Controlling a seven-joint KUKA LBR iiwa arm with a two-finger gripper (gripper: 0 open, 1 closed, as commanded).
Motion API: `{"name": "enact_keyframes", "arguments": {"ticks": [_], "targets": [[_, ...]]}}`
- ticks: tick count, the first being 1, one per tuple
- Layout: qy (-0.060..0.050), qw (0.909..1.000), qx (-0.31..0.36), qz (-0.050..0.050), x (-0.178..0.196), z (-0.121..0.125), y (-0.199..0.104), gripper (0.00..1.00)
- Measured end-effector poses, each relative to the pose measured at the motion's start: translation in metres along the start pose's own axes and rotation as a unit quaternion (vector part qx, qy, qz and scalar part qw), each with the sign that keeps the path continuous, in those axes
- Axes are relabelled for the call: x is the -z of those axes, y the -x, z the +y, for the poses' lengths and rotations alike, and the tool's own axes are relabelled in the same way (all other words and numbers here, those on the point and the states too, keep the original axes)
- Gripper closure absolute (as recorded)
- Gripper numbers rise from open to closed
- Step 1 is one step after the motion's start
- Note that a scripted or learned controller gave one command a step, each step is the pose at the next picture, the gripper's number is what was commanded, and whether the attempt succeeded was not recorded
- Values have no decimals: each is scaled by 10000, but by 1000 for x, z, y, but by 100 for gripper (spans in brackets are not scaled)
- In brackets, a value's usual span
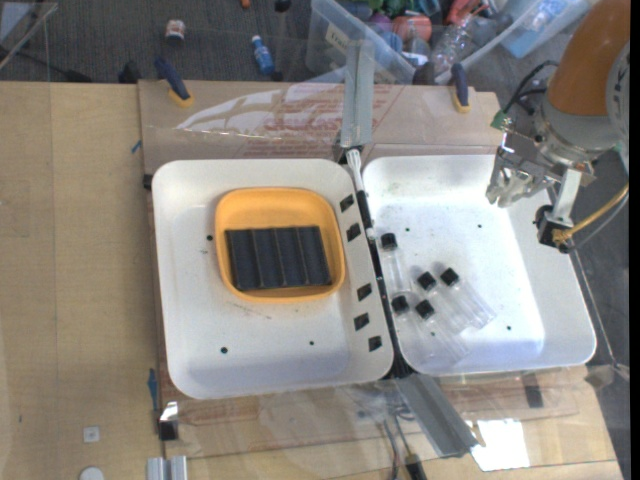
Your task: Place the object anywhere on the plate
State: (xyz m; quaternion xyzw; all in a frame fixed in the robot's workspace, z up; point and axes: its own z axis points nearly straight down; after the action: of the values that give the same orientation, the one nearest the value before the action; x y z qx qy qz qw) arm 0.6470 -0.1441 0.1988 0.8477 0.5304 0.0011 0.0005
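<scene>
On the yellow plate (279, 208), dark ridged object (278, 258) lengthwise left-right; gripper (508, 190) released, holding nothing.

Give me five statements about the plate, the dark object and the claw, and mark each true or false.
1. The orange plate sits in the left bin. True.
2. The dark ridged object lies on the plate. True.
3. The claw hangs over the left bin. False: it is over the right bin's upper right part.
4. The claw grips the dark object. False: they are far apart.
5. Small black pieces lie in the right bin. True.
</scene>
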Motion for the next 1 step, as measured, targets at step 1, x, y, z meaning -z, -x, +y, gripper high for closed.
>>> {"name": "enact_keyframes", "arguments": {"ticks": [1], "targets": [[5, 9992, -395, -4, 106, 17, -13, 100]]}}
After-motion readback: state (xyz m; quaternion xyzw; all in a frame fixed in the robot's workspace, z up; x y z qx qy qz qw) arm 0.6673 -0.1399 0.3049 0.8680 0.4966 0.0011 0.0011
